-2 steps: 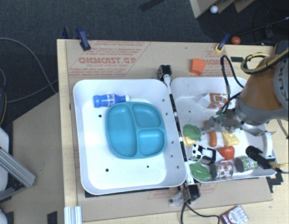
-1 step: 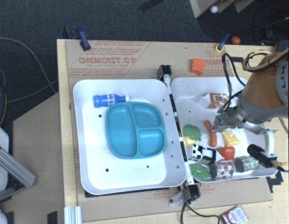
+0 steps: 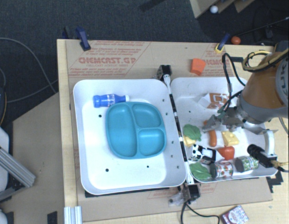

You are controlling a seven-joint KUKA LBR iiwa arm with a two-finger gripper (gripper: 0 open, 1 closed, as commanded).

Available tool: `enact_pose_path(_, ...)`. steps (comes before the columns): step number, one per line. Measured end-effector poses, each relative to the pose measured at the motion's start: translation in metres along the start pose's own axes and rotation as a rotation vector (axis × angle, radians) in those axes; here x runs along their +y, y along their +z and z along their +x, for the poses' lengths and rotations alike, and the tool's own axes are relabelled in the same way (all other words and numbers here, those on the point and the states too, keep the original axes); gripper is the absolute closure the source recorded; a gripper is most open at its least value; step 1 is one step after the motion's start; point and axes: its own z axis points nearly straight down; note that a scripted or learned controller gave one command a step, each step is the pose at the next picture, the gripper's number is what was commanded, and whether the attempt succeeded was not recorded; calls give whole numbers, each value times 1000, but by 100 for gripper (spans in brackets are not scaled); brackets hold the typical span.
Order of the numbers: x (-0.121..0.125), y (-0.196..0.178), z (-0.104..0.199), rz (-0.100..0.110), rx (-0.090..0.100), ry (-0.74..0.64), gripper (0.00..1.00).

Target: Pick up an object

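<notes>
The right bin [image 3: 200,88] holds several small toys: a green leafy piece [image 3: 192,133], an orange sausage shape [image 3: 212,137], a yellow wedge [image 3: 230,138], a red piece [image 3: 226,152], a black-and-white piece [image 3: 200,153], a small can [image 3: 224,169] and a little bottle [image 3: 247,163]. My gripper [image 3: 218,121] hangs low over the middle of this bin, just above the orange sausage shape and right of the green piece. Nothing is seen held in it. The arm's orange band [image 3: 263,90] covers the bin's right side.
The left bin [image 3: 88,171] carries a blue divided plate [image 3: 135,129] and a blue bottle [image 3: 109,99] at its back left. An orange block [image 3: 197,66] lies on the bench behind the right bin. Blue clamps [image 3: 82,38] sit at the bench's back edge.
</notes>
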Motion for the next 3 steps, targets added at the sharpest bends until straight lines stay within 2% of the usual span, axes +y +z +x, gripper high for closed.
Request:
enact_pose_path(1, 5, 30, 5, 13, 4, -1, 0)
enact_pose_path(2, 6, 20, 5, 9, 2, 0, 100)
enact_pose_path(3, 33, -69, 97, 12, 6, -2, 100)
